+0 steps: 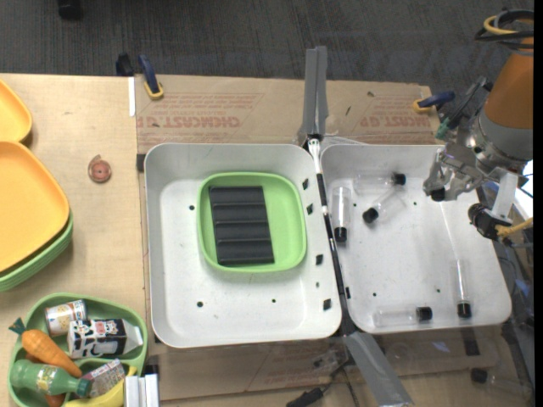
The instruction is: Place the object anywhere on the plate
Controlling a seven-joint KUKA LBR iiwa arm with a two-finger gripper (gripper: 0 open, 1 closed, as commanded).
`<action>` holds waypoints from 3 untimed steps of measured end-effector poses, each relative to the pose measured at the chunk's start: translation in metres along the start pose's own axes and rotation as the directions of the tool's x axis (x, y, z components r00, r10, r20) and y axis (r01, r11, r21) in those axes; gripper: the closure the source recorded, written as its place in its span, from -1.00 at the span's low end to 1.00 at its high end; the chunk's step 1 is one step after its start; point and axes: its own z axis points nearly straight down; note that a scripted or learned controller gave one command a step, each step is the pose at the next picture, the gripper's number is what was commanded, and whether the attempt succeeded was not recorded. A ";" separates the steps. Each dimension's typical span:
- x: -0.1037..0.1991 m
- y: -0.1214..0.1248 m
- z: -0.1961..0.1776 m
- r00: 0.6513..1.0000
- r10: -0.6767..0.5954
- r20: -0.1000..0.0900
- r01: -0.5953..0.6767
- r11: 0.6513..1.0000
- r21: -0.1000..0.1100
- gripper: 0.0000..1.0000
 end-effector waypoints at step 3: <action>0.021 -0.114 -0.115 0.996 -0.092 -0.001 0.092 0.996 0.000 -1.00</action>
